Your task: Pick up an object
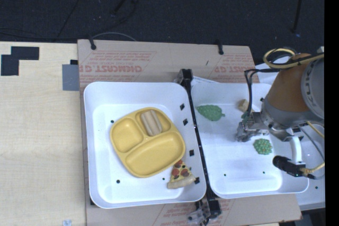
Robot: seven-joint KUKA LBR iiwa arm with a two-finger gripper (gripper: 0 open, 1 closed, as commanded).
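In the right bin (238,180) my gripper (244,132) hangs low over the floor, with the orange-banded arm behind it to the right. A small green bumpy piece (262,146) lies just right of the gripper, close to it but apart. A larger green leafy piece (210,112) rests at the bin's back left. A small tan object (243,105) peeks out behind the gripper. The fingers' stance is not visible from this angle.
The left bin (100,114) bears a yellow divided plate (145,141) with a tan hot dog bun (152,122) in one compartment. A toy pizza slice (180,175) lies by that bin's front right corner. A black divider (192,129) runs between the bins.
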